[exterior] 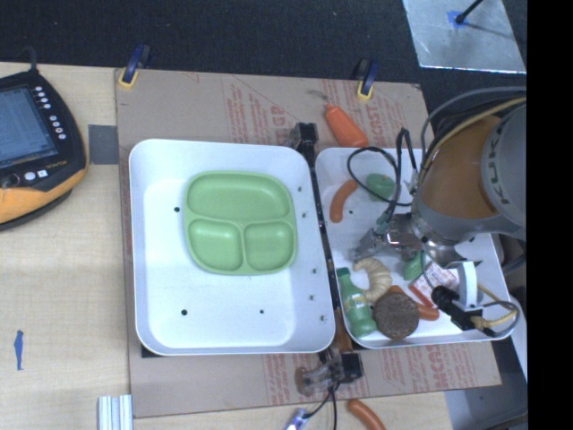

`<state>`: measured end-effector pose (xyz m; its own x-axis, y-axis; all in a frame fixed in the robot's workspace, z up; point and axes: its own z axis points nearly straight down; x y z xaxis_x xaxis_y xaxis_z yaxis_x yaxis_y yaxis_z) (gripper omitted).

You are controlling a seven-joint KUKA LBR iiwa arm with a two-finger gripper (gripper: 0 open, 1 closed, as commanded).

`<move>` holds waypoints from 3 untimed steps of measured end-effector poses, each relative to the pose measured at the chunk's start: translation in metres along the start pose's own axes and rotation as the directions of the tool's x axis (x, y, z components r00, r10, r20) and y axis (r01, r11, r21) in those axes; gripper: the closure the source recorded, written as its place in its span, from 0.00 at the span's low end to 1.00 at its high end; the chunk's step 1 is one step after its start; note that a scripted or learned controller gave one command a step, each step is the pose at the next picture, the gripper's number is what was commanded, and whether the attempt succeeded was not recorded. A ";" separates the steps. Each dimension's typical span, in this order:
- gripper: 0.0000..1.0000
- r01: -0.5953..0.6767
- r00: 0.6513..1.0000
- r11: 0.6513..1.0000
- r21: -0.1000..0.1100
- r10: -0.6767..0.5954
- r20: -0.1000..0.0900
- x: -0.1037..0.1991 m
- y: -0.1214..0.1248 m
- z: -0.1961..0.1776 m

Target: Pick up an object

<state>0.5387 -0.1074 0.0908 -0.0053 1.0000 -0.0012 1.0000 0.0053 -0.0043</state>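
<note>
At the near edge of the bench (72, 276), a stray orange piece (367, 412) lies outside the bins. In the right bin (333, 164), nearest, sit a brown disc (396, 315) and a green bottle (351, 305); just beyond them lies a cream curved item (376, 274). The pincer (392, 237) hangs low over this crowded patch, and how far it is open cannot be told; nothing is visibly held. Farther back lie an orange sausage (339, 199) and a green lump (380, 185). The left bin (152, 321) carries a green divided plate (240, 221). Judgement: the tight clutter risks a glancing grip or a two-item catch.
</note>
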 end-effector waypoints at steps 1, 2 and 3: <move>0.00 -0.001 1.000 1.000 -0.002 0.001 -0.001 -0.017 0.053 -0.001; 0.00 0.000 1.000 1.000 -0.002 0.000 -0.001 -0.029 0.118 -0.002; 0.00 -0.003 1.000 1.000 -0.002 0.003 -0.001 -0.093 0.116 -0.002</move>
<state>0.6555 -0.1997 0.0923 -0.0021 1.0000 -0.0005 1.0000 0.0021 -0.0021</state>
